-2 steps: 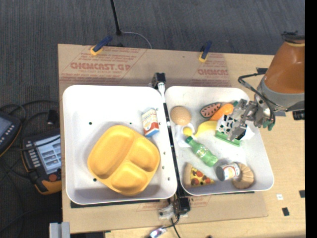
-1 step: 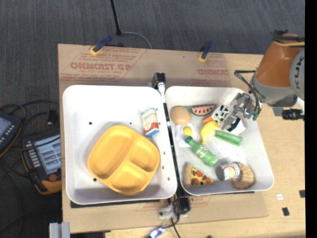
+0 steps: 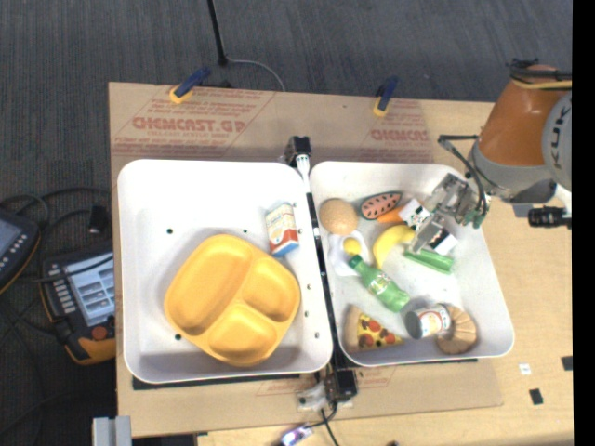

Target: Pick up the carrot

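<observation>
The carrot (image 3: 393,217) shows as a small orange piece in the right bin (image 3: 493,286), wedged between a watermelon slice (image 3: 381,204) and a yellow banana (image 3: 392,242). Most of it is hidden. My gripper (image 3: 429,228) hangs low over the bin's upper right part, just right of the carrot, with its tip close to or touching the orange end. I cannot tell whether it has hold of anything. The grey arm with its orange band (image 3: 516,124) reaches in from the right.
The right bin also holds a beige egg-shaped item (image 3: 337,216), a green bottle (image 3: 379,283), a green block (image 3: 429,261), a pizza slice (image 3: 367,331), a can (image 3: 429,322) and a brown item (image 3: 458,331). In the left bin (image 3: 149,203) are a yellow divided plate (image 3: 232,297) and a small carton (image 3: 282,229).
</observation>
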Robot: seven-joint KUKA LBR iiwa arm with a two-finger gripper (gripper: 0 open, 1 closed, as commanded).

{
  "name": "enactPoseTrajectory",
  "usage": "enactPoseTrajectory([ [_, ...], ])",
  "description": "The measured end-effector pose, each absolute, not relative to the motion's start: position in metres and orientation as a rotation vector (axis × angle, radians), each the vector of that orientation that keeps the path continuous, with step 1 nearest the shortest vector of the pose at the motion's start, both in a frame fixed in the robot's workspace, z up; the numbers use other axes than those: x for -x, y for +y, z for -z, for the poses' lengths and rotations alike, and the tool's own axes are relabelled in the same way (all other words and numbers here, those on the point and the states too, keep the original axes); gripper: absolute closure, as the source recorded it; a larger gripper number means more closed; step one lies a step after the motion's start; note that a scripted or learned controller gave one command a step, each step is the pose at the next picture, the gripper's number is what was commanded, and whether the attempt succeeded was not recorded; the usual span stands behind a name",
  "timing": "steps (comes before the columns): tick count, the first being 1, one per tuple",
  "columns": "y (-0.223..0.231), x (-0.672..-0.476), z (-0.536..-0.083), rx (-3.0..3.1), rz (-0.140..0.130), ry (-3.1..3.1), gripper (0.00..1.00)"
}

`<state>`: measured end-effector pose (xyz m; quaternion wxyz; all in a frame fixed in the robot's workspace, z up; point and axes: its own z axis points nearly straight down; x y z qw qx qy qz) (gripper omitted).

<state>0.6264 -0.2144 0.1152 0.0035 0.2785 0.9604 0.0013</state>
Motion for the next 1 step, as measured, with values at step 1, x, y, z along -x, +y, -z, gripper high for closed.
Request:
enactPoseTrajectory([
  [1, -0.1029, -0.6186, -0.0895, -1.239, -0.004, 2.876, 0.0],
])
